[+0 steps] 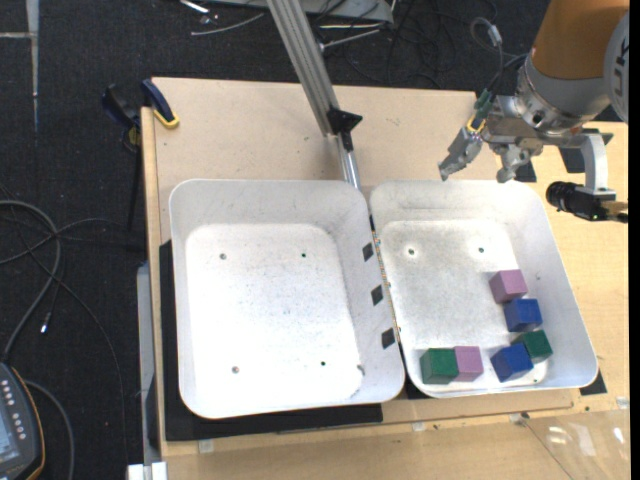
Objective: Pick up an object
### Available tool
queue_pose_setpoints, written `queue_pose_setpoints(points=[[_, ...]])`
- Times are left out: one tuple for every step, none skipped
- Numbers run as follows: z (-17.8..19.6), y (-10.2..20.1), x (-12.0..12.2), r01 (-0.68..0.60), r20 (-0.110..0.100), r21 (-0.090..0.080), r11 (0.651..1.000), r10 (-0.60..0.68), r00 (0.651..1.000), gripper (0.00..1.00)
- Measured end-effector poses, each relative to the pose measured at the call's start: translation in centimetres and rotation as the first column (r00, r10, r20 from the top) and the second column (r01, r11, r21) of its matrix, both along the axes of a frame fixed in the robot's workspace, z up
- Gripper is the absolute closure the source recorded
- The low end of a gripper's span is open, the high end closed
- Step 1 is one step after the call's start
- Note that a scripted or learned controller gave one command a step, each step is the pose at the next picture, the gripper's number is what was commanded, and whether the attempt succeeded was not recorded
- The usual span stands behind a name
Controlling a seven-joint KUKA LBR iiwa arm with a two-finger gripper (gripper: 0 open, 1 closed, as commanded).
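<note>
Pincer (483, 158) is hanging above the far rim of the right bin (440, 208), fingers spread apart, gripping nothing. Six small blocks are sitting in that bin's near-right corner: purple block (508, 285), blue block (523, 314), dark green block (539, 344), a second blue block (511, 360), pink block (468, 361), green block (438, 365). They are looking rigid, light, flat-sided; likely not fragile. The purple block, farthest out, is offering the freest opposite faces to pinch. Left bin (200, 228) is sitting alongside on the table (250, 128).
</note>
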State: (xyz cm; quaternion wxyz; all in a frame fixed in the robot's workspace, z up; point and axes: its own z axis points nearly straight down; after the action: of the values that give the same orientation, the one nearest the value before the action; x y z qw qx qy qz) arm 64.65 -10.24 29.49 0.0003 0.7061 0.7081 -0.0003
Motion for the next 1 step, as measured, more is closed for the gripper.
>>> queue_pose_setpoints(points=[[-7.78, -5.82, -0.69, 0.009, -0.008, -0.001, 1.000, -0.009, 1.000, 0.00]])
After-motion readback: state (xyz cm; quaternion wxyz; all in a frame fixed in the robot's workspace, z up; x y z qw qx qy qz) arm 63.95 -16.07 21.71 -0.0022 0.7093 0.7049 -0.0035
